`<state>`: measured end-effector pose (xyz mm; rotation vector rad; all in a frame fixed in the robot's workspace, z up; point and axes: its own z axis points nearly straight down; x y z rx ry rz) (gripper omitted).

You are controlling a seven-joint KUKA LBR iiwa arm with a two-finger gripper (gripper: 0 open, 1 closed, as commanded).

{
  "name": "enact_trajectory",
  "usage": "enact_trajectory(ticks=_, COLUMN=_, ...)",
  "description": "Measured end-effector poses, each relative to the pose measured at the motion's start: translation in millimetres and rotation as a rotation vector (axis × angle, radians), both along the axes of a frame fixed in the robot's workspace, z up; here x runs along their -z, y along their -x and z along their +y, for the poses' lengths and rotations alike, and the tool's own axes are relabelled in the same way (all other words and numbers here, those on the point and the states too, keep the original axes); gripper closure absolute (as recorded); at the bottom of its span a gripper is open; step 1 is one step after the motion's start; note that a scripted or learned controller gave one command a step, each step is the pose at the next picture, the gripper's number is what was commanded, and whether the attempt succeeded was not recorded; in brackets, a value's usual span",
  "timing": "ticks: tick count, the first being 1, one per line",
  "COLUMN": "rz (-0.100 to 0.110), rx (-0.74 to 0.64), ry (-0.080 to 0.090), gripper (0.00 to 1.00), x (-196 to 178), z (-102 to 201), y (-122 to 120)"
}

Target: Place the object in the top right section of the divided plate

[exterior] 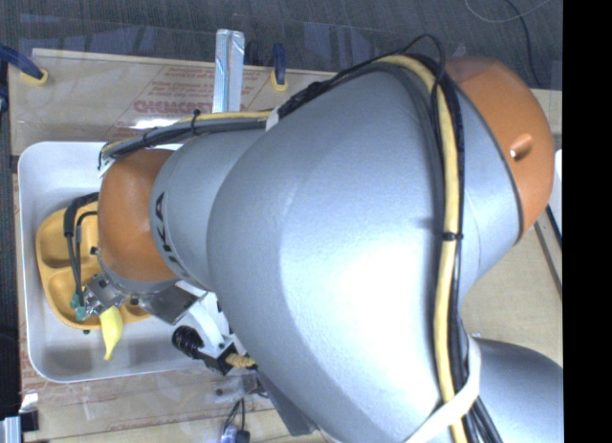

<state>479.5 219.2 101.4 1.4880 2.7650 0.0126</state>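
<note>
Yellow plastic marks the divided plate (pixel 55 269), which lies at the left end of the white bin (pixel 38 173) on the table (pixel 115 87). The plate sits inside the bin so that its walls contain anything dropped. A small yellow object (pixel 111 334), tapered like a banana, lies at the plate's lower edge, just below the tool (pixel 93 305); contact between them cannot be confirmed. The arm (pixel 363 240) reaches in from the right and bends steeply down, with the orange band (pixel 129 226) directly over the plate, covering most of its sections. Whether the tool is spread or pressed together cannot be told.
</note>
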Motion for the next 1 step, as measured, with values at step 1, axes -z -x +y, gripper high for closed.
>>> enact_trajectory(ticks=1, rz=-0.005, rx=-0.002, ry=-0.004, gripper=0.0, x=0.4, z=2.6, y=-0.6)
